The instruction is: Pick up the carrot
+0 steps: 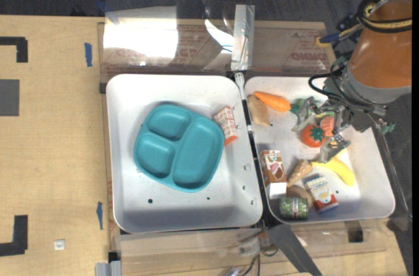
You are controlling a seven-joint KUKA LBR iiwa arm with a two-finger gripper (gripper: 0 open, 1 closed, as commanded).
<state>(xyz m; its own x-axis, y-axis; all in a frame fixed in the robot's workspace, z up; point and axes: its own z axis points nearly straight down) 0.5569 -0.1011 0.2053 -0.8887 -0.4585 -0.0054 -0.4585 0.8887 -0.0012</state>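
The carrot (272,101) is lying at the right bin's (383,199) upper left; likely light, stiff, smooth (probably plastic), best pinched mid-body. The gripper (330,127) is hovering over a tomato (314,135); its grip state, I cannot tell.

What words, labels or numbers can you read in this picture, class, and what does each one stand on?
None can be read for certain.
Cardboard sheet behind the bins: reddish print, too blurred to read.
Small packet beside the teal plate: print too small.
Brown carton in the right bin: label unreadable.
Red and blue box: label unreadable.
Green can: label unreadable.
The carrot bears no text.
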